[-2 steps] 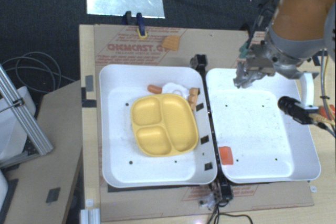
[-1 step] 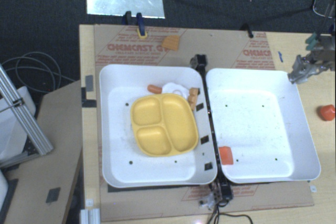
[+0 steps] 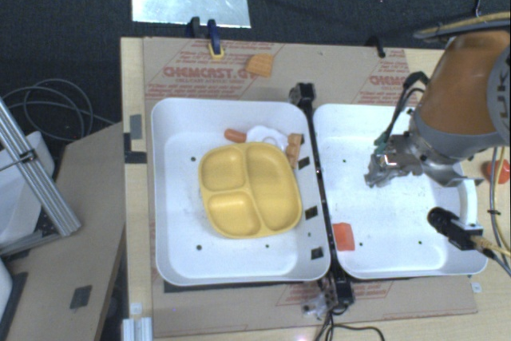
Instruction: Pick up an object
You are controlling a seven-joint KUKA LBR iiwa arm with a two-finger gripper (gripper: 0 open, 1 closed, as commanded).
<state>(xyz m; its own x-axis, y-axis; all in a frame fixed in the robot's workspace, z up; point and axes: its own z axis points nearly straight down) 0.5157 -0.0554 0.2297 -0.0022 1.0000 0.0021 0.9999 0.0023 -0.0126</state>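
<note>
Over the right bin, I see the gripper hovering; I cannot tell its fingers' state. An orange block lies near-left.

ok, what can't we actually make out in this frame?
- Claw, camera view: too small and blurred to tell open from shut, or whether it holds anything.
- White object in the left bin: partly covered by the yellow divided plate.
- Arm: cut off by the right edge.
</note>
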